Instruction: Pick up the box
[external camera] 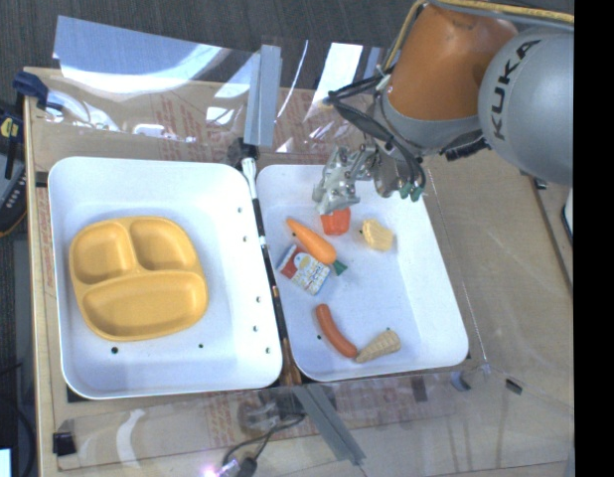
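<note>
With the gripper (336,195) hung over a red piece (336,222), its jaw state impossible to tell, the box (307,269) in the right bin (441,306) against the carrot (312,239) could be missed.

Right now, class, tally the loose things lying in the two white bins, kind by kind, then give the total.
Yellow divided plate: 1
Carrot: 1
Small box: 1
Sausage: 1
Ice cream cone: 1
Pale yellow piece: 1
Red piece under the pincer: 1
Total: 7
</note>
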You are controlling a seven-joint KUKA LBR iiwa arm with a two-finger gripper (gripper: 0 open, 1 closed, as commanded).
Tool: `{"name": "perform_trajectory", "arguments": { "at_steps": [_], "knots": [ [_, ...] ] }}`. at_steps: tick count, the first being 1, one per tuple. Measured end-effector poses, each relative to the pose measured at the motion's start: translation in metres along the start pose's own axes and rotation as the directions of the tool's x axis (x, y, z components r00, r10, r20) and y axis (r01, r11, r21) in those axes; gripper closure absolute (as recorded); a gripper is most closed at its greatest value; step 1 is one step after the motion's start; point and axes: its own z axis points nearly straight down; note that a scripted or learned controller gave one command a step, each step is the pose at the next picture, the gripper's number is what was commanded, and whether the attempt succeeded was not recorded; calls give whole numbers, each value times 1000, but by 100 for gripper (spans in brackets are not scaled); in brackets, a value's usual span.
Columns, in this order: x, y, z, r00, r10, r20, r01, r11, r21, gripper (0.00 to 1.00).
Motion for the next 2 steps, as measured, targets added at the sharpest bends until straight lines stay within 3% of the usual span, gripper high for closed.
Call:
{"name": "perform_trajectory", "arguments": {
  "at_steps": [1, 2],
  "knots": [
    [0, 0, 0, 1000, 0, 0, 0, 1000, 0, 0],
    [20, -86, 73, 931, 365, -7, -365, 931, 1, 0]
  ]
}}
